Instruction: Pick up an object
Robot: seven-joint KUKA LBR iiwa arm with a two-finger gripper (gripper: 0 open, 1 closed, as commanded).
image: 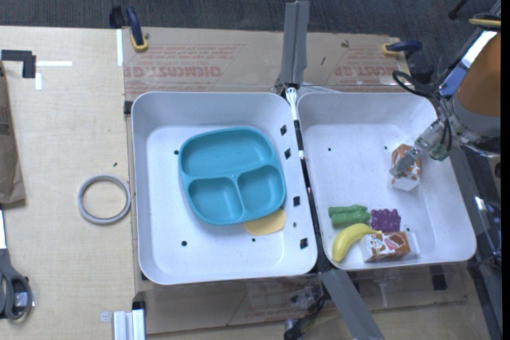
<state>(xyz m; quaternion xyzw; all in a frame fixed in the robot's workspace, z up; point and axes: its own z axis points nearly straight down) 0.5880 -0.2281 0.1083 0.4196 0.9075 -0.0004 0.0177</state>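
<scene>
Smooth white bin (446,239), curved yellow banana (348,240)

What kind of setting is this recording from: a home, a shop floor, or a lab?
Most likely a robotics lab bench for pick tests. Two white bins sit clamped side by side on cardboard, one holding a blue divided plate, the other toy food such as a banana, with the gripper reaching in.

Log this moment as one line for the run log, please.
gripper low in right bin, at small carton | grasp unconfirmed | banana, green item, grapes untouched | blue tray in left bin
</scene>
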